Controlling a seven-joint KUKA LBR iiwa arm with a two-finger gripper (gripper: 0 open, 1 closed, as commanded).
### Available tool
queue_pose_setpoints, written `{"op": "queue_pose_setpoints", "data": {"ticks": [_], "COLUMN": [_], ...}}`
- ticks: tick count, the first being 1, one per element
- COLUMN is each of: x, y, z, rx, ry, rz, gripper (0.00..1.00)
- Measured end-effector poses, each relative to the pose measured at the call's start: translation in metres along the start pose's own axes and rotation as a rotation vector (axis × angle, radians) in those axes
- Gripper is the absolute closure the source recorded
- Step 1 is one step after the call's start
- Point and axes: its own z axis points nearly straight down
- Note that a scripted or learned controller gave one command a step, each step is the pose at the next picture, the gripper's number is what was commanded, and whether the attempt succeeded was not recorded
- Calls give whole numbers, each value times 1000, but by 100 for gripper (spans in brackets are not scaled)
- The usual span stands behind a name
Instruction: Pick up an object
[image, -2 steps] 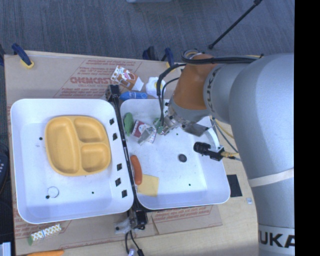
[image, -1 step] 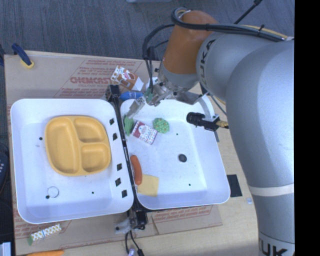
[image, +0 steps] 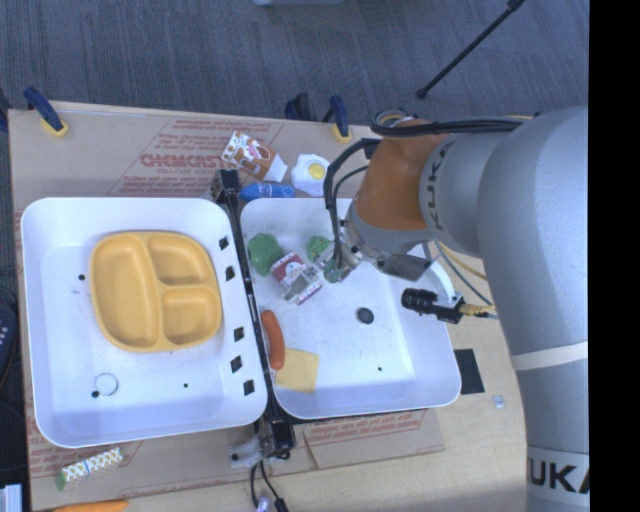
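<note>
The right bin (image: 420, 370) holds a green toy vegetable (image: 264, 252), a red and white can (image: 291, 270) beside a small grey packet (image: 304, 289), a small green piece (image: 320, 246), an orange sausage (image: 272, 338), a yellow cheese slice (image: 298, 370) and a small dark disc (image: 365, 316). My gripper (image: 336, 266) is low over the bin's upper middle, just right of the can and below the small green piece. The arm's orange band (image: 395, 190) hides the bin's far right corner.
A yellow divided plate (image: 155, 290) lies in the left bin (image: 60, 400). Behind the bins on the cardboard lie a snack packet (image: 246, 153), a toy fried egg (image: 312, 170) and a blue item (image: 266, 190). Black clips (image: 240, 330) line the shared wall.
</note>
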Motion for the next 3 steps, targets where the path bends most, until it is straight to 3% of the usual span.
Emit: {"op": "queue_pose_setpoints", "data": {"ticks": [1, 2, 3], "x": [-10, 11, 11], "y": [56, 21, 22], "z": [-1, 0, -11], "rx": [-3, 0, 1], "ry": [-1, 1, 1], "rz": [182, 240, 236], "gripper": [0, 0, 100]}}
